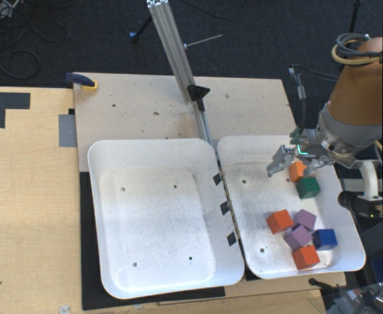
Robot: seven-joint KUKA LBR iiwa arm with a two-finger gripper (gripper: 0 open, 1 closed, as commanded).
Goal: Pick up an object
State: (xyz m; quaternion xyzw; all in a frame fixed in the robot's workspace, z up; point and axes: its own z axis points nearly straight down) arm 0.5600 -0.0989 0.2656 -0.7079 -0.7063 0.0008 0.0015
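white bins [159, 150] – wooden bench [146, 103] – dark carpet [257, 18] behind

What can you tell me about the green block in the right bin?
The green block is a small, solid-looking cube with a dark, matte green surface, sitting slightly turned on the floor of the right bin, toward its far right side. It lies just below the gripper and right next to an orange block under the fingers; whether the two blocks touch is hard to tell. It stands apart from the cluster of orange, purple and blue blocks nearer the camera.
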